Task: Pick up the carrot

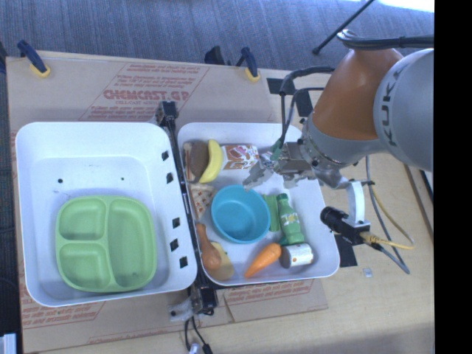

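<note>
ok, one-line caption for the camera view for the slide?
KUKA arm's hand hovering above the right bin, near the blue bowl; the carrot lies untouched by the bin's front edge.

Orange carrot [263,259], blue bowl [240,213], green divided plate [107,242], yellow banana [212,161], white bins [44,142]

The carrot [264,259] lies near the right bin's [328,260] front edge, beside a green bottle [289,219] and blue bowl [240,213]. The gripper [267,172] hangs above the bin's back half, fingers spread, holding nothing. A green divided plate [107,242] sits in the left bin [29,168]
</note>
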`<state>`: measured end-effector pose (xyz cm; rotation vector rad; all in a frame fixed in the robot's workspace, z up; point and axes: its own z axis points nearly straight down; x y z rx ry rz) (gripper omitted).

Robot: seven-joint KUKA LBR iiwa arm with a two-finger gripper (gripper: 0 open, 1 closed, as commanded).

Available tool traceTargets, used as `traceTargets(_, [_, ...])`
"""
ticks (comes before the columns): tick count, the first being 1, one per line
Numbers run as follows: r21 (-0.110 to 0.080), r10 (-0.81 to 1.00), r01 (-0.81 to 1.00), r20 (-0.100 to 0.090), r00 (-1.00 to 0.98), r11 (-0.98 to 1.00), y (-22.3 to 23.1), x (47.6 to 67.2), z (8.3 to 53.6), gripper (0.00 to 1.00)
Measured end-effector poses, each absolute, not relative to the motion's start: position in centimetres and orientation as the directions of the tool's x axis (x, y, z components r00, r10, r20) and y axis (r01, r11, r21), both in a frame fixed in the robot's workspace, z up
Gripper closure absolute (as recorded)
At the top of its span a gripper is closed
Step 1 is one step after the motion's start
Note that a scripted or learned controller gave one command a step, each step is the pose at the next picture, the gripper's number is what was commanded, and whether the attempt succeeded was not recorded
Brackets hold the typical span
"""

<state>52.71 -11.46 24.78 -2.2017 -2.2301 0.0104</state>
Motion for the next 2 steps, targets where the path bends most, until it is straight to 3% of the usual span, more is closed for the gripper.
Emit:
traceTargets(1, [-0.014,0.99,0.99,0.003,-0.141,0.141,-14.9,47.4,16.2,0.0])
traceTargets(2, [-0.004,0.877,0.877,0.004,-0.481,0.481,-14.3,47.7,9.1,0.0])
